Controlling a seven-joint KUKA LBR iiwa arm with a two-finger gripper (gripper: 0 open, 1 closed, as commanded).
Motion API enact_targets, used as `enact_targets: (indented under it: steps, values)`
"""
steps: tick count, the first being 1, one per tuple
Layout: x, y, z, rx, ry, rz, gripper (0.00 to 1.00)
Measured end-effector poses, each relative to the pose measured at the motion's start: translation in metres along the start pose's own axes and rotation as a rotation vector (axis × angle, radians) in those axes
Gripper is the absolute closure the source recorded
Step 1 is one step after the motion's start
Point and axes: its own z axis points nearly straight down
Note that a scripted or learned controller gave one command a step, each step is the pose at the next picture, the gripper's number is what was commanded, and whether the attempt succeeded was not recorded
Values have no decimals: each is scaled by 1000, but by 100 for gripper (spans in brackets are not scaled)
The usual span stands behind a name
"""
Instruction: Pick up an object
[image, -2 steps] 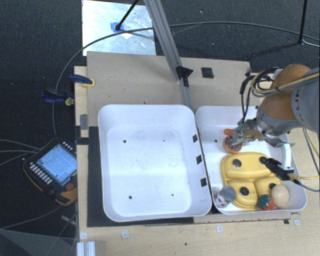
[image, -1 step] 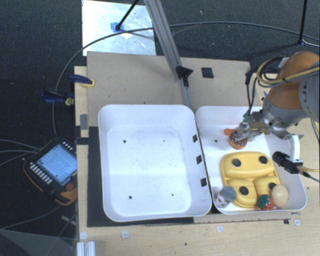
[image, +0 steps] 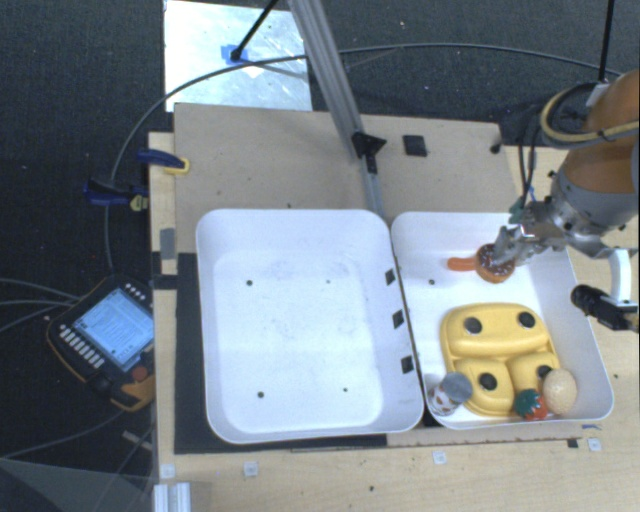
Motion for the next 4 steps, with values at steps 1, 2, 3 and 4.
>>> enact_targets:
  steps: [1, 2, 3, 4]
  values:
    - [0, 1, 0, 3, 1, 0, 100]
    - [62, 9, -6, 3, 2, -5, 100]
    - [118, 28, -15, 1, 4, -6, 100]
    - [174, 39, -25, 2, 4, -6, 100]
